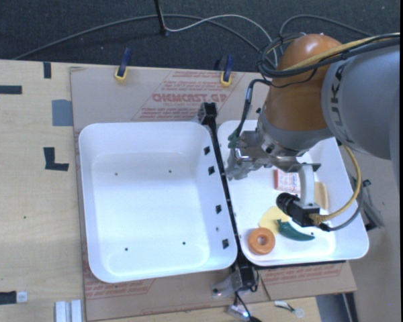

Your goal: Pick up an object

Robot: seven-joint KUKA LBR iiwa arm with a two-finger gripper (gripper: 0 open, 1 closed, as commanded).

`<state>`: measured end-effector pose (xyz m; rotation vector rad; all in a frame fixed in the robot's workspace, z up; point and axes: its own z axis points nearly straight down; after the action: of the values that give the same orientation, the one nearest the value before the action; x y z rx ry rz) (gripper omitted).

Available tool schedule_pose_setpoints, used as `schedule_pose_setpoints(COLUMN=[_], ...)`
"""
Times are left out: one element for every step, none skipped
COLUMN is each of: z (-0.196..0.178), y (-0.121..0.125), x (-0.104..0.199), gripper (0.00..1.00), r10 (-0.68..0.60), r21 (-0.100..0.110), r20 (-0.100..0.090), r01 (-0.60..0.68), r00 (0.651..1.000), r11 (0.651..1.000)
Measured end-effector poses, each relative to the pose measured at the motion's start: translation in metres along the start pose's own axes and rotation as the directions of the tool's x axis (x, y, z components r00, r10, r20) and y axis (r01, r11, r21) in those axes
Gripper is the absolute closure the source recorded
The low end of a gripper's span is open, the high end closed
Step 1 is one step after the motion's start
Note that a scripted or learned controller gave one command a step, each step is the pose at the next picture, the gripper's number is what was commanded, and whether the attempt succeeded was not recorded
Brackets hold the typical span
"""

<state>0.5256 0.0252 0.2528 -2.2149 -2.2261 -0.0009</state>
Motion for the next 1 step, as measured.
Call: schedule_pose_setpoints(z=[0.0128], y=[0.0428], x=[0.0611], gripper=[1.0], r10=[0.0], r21=[0.001], r20=[0.001], r01=[0.0], r00=[1.0], r11=[1.0])
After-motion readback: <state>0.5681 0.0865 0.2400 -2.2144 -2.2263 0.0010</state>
